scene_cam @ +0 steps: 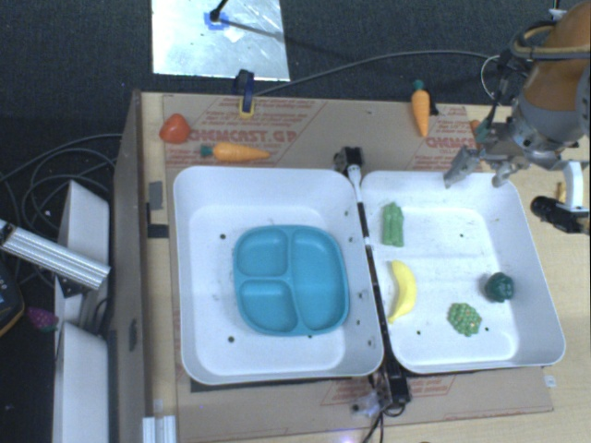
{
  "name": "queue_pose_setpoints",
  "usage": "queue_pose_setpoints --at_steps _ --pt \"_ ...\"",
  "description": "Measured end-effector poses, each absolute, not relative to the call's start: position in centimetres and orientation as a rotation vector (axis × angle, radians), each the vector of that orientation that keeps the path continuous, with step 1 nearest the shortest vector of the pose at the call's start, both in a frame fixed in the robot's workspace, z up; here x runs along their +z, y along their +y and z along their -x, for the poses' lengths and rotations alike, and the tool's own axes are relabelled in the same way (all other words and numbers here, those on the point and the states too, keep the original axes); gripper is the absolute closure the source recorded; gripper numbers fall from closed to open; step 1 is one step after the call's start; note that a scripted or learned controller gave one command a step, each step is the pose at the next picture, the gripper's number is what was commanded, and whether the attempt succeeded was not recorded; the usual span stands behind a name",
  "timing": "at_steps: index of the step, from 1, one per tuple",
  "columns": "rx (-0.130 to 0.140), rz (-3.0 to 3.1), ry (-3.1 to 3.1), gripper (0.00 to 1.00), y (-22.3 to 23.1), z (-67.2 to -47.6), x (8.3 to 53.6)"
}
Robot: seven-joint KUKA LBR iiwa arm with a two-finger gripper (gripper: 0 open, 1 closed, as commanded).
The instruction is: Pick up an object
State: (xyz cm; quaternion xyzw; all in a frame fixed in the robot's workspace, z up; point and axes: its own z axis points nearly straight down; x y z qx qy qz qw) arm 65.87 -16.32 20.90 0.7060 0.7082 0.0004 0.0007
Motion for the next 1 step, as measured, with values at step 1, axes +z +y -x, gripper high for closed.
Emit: queue_pose_setpoints --at_steps 1 --pt "0.002 -2.216 2.228 0.0 -10.74 -63.91 15.85"
